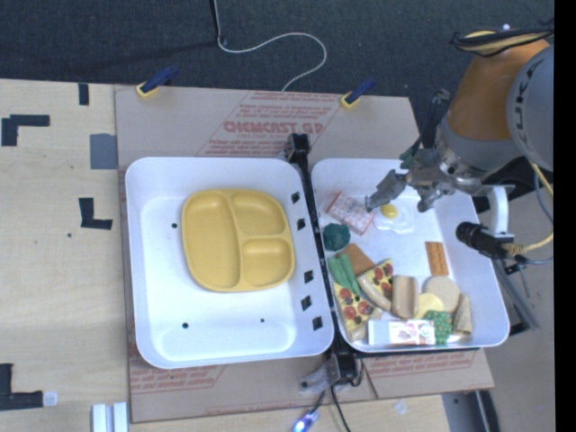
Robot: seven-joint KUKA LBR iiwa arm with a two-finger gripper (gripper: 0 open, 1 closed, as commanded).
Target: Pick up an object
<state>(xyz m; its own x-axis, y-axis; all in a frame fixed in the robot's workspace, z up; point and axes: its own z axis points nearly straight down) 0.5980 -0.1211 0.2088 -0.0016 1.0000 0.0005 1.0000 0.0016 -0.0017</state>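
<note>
On the worktop (54,241), two white bins sit side by side: the left bin (153,322) carries a yellow divided plate (238,239), while the right bin (490,318) holds a jumble of toy food along its near side, including a pizza slice (378,283), a green piece (342,271) and a brown stick (437,258). My arm (490,97) reaches in from the right over the far part of the right bin. My end effector (401,196) hangs with its fingers spread apart and nothing between them, just above a small yellow piece (390,211) beside a pink-printed packet (348,211).

Yellow divided plate (238,239) in left bin (148,268)
</note>
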